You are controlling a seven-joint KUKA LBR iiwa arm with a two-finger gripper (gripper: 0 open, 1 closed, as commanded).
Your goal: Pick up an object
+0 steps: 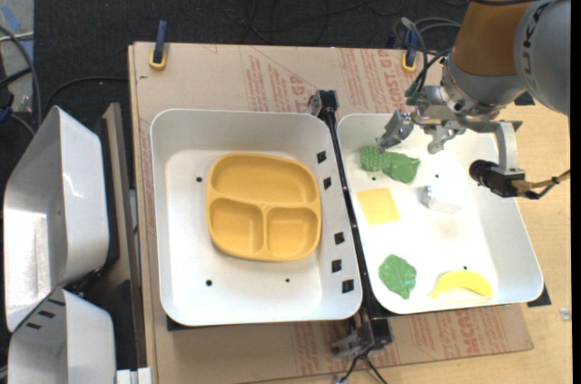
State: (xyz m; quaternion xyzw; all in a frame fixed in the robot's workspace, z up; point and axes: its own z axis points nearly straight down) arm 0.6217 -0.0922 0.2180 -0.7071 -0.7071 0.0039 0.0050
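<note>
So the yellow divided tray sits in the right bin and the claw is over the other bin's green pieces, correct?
Not quite. The camera view shows the yellow divided tray in the left bin, not the right. The claw hangs over the right bin, just above the green piece at its far end.

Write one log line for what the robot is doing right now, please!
stage: reaching | gripper: open jaws above bumpy green toy piece, nothing held | right white bin: yellow flat square, yellow banana | left bin: yellow divided tray
</note>
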